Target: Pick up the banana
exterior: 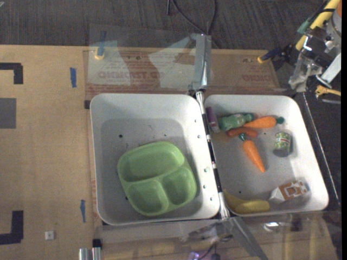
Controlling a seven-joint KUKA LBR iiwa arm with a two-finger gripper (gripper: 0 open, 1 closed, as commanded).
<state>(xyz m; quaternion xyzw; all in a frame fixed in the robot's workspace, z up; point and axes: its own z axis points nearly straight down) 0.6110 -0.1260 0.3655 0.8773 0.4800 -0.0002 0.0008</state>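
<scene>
The task looks barely begun: the banana (248, 204) lies untouched in the right bin (312, 145), down at about 7 o'clock of that bin, pressed into the near-left corner close to the wall that divides it from the left bin (103, 145). The hand (314, 42) sits up at the 1 o'clock corner of the view, outside the bins and above the far right edge of the table (43, 145); it is a jumble of grey, yellow and blue parts there, and I cannot tell whether it is released or clenched, though nothing can be seen gripped in it. So the whole job is left, as I judge it: travel, descend, grasp, lift. From the hand the banana lies toward 7 o'clock, well apart, with the whole right bin between them. Other things share that bin: a green bottle (234, 121) and a carrot (261, 123) near the far wall, a second carrot (254, 154) in the middle, a small can (282, 142) at about 3 o'clock and a little carton (291, 190) at 5 o'clock, near the banana's right end. The left bin holds a green tray (157, 177). The corner spot may make the grasp awkward, since the walls leave little room beside the fruit.
</scene>
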